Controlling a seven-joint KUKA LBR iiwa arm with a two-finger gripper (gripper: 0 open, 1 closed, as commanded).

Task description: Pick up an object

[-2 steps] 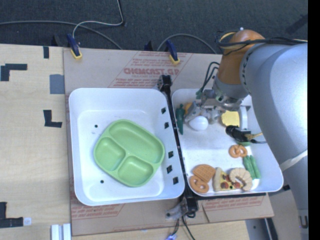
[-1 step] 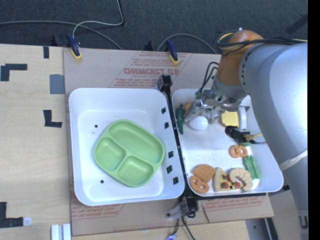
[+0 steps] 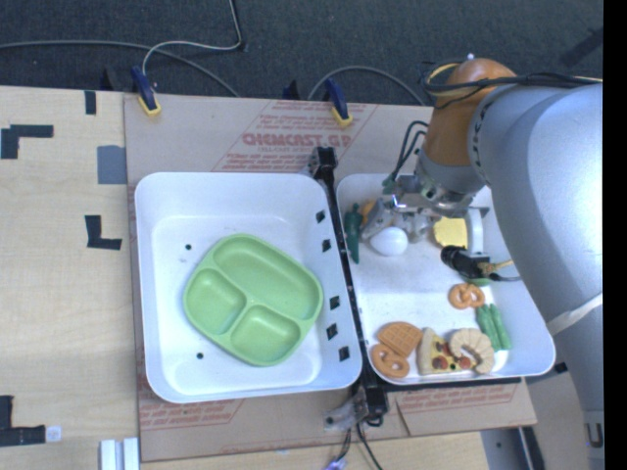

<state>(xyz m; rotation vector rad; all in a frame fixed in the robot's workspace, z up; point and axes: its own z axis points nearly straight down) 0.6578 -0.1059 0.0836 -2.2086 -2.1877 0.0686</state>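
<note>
End effector [image 3: 404,213] low in right bin [image 3: 411,282], over white egg [image 3: 390,241]; we cannot tell its opening. Egg lies on bin floor beside yellow piece [image 3: 451,231]. Green tray [image 3: 253,299] in left bin [image 3: 162,262].

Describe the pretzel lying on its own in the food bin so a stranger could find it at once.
Start at the right-hand white bin, the one under the grey arm. Along its right side, below the yellow block, lies a small orange-brown pretzel just above a green vegetable piece. Unlike the second pretzel in the bottom cluster, it sits apart from the waffle and pizza slice.
</note>
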